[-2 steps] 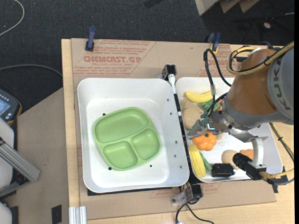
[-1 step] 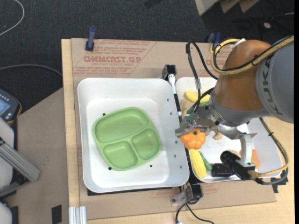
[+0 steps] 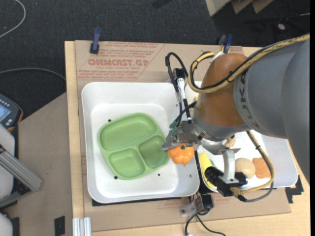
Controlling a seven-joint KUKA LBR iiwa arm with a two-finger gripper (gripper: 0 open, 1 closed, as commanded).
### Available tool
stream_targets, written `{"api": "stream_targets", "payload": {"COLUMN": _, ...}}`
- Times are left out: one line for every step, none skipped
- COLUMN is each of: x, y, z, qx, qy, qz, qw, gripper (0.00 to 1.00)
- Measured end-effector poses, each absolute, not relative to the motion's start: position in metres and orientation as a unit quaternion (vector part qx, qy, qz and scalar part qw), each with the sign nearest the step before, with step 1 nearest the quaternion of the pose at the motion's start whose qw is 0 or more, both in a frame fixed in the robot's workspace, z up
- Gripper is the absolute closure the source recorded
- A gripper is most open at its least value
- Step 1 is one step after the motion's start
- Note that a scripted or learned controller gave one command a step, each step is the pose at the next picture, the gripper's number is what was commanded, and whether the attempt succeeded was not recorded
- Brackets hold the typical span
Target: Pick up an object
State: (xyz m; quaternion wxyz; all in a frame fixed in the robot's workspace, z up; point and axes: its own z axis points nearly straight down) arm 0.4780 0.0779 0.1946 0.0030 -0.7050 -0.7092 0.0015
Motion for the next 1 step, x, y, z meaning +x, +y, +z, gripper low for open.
{"api": "stream_targets", "payload": {"x": 0.5324, "y": 0.1316, "z": 0.2086, "qx": -0.705, "qy": -0.709, "qz": -0.0025, "qw": -0.002, "gripper": 1.0}}
